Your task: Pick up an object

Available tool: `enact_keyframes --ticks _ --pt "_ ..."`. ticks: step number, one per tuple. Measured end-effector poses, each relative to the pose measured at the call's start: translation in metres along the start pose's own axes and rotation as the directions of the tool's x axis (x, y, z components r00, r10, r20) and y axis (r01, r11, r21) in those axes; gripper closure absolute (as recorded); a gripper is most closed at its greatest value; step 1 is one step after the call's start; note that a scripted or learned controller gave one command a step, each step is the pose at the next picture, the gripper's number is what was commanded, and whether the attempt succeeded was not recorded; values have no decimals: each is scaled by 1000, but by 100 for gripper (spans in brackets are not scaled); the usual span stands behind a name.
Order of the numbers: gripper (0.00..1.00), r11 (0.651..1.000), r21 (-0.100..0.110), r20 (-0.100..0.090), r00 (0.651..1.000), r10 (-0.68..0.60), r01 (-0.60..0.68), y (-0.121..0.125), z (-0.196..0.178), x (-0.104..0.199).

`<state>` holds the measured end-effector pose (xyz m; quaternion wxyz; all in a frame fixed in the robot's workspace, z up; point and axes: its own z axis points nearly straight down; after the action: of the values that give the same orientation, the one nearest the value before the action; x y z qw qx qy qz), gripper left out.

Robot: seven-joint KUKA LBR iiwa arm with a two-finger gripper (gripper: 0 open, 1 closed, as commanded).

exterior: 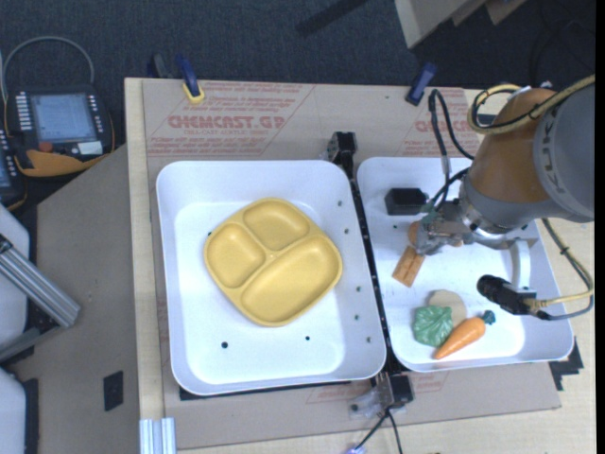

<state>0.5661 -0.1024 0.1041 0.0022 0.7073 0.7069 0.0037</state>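
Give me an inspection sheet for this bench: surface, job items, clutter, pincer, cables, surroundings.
Surface: cardboard-covered bench bearing a left bin and a right bin, side by side.
Job's things: in the right bin, an orange block, a green leafy toy, a toy carrot, a pale round piece and a black block.
Clutter: a yellow divided plate in the left bin.
Grippers: pincer low over the right bin, just above the orange block; a grasp cannot be confirmed.
Cables: black cables run along the arm; more wires at the bench's front edge.
Surroundings: handheld control screen at left; clamps on the back edge.
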Motion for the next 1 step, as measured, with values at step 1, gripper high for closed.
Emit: enact_keyframes --ticks 1 --pt "100 1000 3 4 1000 -1 1 -1 -43 0"
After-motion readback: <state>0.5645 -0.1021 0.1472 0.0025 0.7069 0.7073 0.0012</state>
